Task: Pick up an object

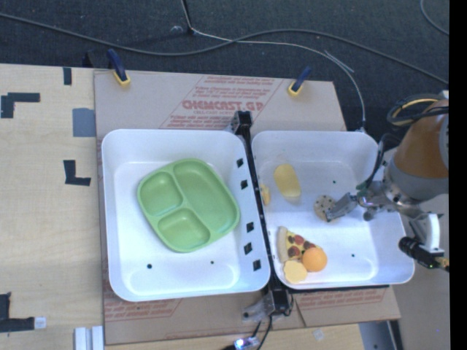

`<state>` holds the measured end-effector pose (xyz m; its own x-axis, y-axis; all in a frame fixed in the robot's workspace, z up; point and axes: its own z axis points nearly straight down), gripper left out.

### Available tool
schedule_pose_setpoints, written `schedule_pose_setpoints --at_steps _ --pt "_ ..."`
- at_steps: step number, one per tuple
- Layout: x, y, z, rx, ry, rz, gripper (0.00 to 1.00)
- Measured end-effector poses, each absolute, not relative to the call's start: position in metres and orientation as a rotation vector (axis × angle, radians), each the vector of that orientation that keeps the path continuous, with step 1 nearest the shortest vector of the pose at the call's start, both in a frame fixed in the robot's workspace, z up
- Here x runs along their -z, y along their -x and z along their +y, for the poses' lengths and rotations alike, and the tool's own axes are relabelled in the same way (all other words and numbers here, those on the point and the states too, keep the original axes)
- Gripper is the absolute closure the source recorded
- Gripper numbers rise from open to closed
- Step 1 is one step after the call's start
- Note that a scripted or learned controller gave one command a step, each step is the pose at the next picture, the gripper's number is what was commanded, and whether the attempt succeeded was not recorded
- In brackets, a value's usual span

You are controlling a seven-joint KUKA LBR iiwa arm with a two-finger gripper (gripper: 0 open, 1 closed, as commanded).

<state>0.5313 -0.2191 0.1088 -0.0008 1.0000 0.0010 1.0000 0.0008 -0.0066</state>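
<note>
The right bin (365,148) holds a pale yellow oblong piece (287,181), a small brown speckled round piece (322,208), a pizza slice (291,242), an orange ball (314,259) and a pale yellow disc (295,271). My gripper (340,208) is low inside this bin, reaching in from the right. Its tip is right against the brown round piece. The view is too small to show whether it grips that piece.
A green divided plate (188,203) lies in the left bin (117,217). A black divider strip (252,195) runs between the bins. A small yellow bit (265,195) sits by the divider. Two clamps (119,70) hold the cardboard at the back.
</note>
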Motion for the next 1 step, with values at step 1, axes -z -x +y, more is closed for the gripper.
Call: schedule_pose_setpoints --at_steps 1 --pt "-0.0847 -0.5319 -0.2190 -0.002 2.221 -2.225 0.00"
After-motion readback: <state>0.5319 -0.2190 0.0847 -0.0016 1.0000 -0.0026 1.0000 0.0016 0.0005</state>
